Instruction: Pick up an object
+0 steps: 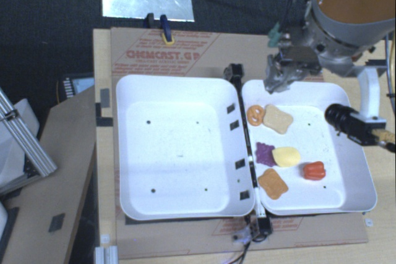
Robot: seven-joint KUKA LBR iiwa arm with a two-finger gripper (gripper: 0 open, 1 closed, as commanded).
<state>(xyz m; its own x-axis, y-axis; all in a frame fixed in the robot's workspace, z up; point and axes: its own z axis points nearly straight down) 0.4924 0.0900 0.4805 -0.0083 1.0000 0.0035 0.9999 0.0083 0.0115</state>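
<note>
The arm, grey with an orange band, enters from the right and carries its fingers above the far left corner of the right bin; whether the fingers are spread or pressed together cannot be told at this angle, and nothing is seen between them. Just below the fingers, toward the camera, lie a pretzel and a slice of bread, set side by side and nearly touching. Farther from the fingers, in the middle of the same bin, a purple bunch of grapes touches a yellow lemon, with a red pepper near the lemon on its right. A tan cracker lies nearest the camera, well apart from the fingers. The left bin adjoins the right one along a clipped seam. Both bins rest on a cardboard sheet covering the surface.
</note>
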